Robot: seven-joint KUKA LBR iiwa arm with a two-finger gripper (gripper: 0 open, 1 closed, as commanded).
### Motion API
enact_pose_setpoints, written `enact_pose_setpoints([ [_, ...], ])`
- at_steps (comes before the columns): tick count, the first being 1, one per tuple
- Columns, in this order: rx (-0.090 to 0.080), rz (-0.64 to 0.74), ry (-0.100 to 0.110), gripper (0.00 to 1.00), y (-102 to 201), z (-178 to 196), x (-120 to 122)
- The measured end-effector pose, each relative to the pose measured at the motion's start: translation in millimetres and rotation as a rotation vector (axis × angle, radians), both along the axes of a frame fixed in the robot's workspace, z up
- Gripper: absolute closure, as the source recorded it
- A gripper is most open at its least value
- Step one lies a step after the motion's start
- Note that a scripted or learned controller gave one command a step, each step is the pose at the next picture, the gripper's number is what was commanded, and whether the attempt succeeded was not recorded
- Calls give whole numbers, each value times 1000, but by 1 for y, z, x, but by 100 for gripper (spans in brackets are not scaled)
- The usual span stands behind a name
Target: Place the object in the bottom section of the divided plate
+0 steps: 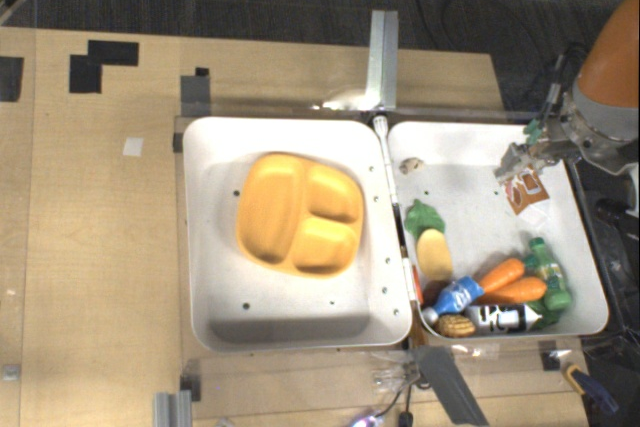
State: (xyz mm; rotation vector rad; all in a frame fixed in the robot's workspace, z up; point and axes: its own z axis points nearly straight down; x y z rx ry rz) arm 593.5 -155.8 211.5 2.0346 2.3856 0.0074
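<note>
The hand (pixel 522 161) sits over the upper right of the right bin (pixel 470 150), directly above a small brown packet (pixel 526 192); whether the packet is gripped or the fingers are closed cannot be determined. The yellow divided plate (pixel 298 212) lies in the left bin (pixel 215 305). Toy carrots (pixel 510 283), a green bottle (pixel 548 275) and a blue item (pixel 458 295) crowd the right bin's lower corner. No writing is legible.

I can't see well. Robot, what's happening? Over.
Gripper over right bin, small brown packet at its tip. Yellow plate in left bin, nothing on it.
</note>
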Motion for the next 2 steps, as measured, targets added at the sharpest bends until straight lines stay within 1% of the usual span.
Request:
enact_pose_setpoints([
  [1, 0, 206, 2, 100, 87, -26, 7],
  [2, 0, 255, 1, 100, 192, -26, 24],
])
